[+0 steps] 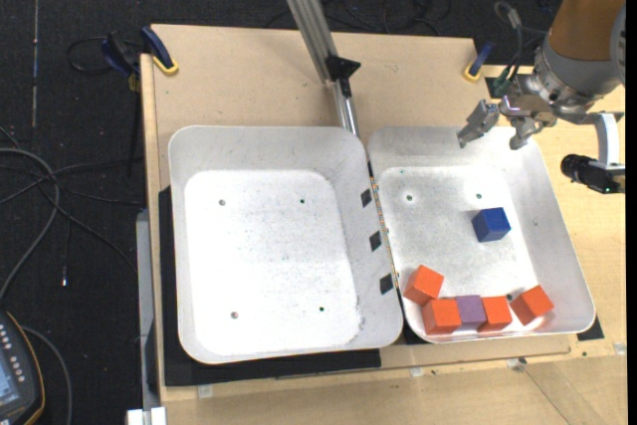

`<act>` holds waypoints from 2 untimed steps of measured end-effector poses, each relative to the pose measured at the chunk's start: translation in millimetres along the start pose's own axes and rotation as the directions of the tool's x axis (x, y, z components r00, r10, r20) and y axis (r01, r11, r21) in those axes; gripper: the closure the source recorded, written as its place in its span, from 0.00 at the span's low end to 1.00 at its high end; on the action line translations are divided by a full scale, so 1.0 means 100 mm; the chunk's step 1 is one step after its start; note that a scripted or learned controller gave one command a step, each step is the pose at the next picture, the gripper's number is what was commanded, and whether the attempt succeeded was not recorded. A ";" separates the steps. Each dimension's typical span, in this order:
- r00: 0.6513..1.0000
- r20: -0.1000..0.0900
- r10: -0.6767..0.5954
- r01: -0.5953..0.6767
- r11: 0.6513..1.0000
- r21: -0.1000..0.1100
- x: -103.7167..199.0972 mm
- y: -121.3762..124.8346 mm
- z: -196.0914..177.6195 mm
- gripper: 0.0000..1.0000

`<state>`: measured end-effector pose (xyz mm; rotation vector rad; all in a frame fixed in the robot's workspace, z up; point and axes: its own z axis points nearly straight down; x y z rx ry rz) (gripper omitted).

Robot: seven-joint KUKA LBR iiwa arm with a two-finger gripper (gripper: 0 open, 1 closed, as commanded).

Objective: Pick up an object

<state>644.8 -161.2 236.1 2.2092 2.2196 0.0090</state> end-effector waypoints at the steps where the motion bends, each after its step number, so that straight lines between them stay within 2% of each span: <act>1: 1.000 -0.003 0.008 -0.008 1.000 0.018 -0.33 -0.11 1.16 0.00; 2: 1.000 -0.004 0.006 -0.006 1.000 0.015 -0.09 -0.45 1.42 0.00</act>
